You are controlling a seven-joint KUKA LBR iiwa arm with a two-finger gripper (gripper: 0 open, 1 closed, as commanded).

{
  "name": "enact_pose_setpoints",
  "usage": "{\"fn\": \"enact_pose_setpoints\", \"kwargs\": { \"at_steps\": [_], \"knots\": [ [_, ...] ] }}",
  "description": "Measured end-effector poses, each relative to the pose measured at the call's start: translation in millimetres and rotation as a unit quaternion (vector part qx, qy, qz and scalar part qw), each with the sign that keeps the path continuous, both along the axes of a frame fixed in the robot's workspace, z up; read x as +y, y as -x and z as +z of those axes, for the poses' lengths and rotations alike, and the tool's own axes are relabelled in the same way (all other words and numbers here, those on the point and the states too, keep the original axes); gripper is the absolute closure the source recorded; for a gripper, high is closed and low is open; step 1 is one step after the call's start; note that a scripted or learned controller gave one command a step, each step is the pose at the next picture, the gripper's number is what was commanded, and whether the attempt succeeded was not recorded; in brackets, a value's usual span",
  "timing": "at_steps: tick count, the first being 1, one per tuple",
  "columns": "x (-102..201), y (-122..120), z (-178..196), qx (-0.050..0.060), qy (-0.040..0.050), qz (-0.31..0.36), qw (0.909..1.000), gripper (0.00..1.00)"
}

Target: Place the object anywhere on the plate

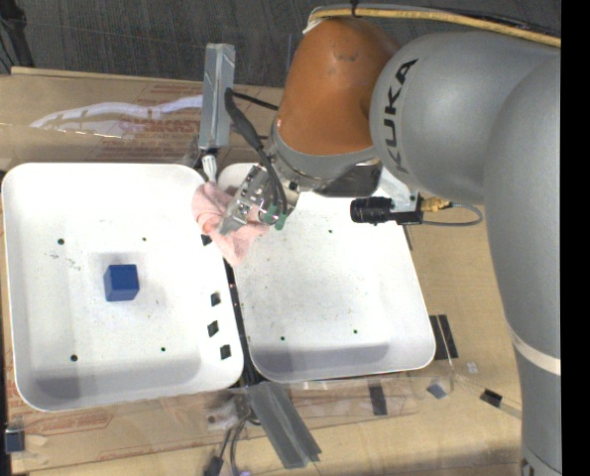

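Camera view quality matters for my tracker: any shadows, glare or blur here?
Camera view: sharp on the blue cube; soft grey shadows along the near walls of the left bin and right bin; a sheen on the arm's orange band; gripper and pink cloth slightly soft.

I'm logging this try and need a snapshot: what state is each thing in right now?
Blue cube: resting flat in the left bin, untouched.
Pink cloth: crumpled, draped over the ridge between the bins, under the gripper.
Gripper: low over the cloth, at the right bin's far left corner.
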State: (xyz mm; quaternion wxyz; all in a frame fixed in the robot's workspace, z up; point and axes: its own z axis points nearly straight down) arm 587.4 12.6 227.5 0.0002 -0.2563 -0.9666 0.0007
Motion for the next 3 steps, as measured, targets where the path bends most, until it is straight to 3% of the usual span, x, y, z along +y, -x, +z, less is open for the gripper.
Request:
{"fn": "enact_pose_setpoints", "kwargs": {
  "at_steps": [1,2,3],
  "knots": [
    [54.0,-15.8,-6.1,-0.001,-0.0003,0.2,0.9798,1.0],
    [104.5,-21.1,0.3,-0.002,-0.0005,0.26,0.9657,1.0],
    [104.4,-21.2,0.3,-0.002,-0.0005,0.259,0.9658,0.0]
  ]
}}
